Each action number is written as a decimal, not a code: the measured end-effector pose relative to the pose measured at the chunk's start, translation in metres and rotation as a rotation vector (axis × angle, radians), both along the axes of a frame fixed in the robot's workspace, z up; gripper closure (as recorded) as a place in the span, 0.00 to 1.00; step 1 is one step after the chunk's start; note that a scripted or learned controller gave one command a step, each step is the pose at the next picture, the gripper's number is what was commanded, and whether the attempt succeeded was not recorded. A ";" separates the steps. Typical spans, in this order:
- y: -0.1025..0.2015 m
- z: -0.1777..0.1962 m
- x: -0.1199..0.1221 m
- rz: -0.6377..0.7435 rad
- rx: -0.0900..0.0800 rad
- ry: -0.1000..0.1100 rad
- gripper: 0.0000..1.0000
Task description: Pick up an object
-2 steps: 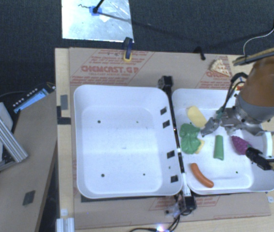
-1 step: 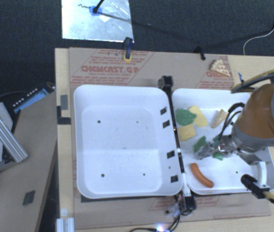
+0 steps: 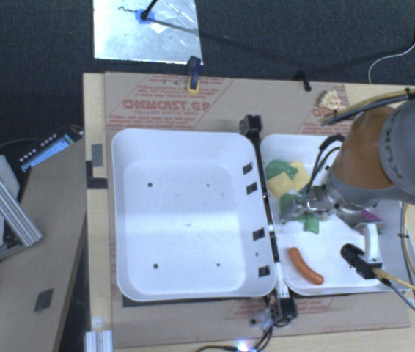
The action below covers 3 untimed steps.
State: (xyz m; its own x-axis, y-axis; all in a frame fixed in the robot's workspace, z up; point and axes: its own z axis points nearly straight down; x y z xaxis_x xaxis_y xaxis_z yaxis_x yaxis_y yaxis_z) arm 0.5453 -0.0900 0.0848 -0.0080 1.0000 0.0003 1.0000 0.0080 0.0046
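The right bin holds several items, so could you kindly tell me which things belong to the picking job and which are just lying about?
Job: gripper, green piece, yellow piece, orange sausage, right bin.

Lying about: left bin, blue-yellow clamp, crumpled paper.

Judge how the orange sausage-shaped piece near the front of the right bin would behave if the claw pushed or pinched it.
The orange sausage-shaped piece is long and rounded, so it would probably roll sideways on the right bin if nudged. Its smooth, slightly glossy surface suggests it could slip from a pinch near an end. It looks small, likely light, and lies apart from the green and yellow pieces.
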 end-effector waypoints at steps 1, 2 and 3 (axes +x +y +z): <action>0.006 0.000 0.019 -0.002 -0.001 0.001 0.00; 0.006 0.011 0.018 -0.004 -0.001 0.001 1.00; 0.006 0.021 0.019 -0.003 0.000 -0.001 1.00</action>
State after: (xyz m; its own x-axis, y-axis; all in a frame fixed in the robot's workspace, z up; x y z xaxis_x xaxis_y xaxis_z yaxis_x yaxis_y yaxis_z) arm 0.5647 -0.0844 0.1062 -0.0051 1.0000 0.0001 1.0000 0.0051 0.0057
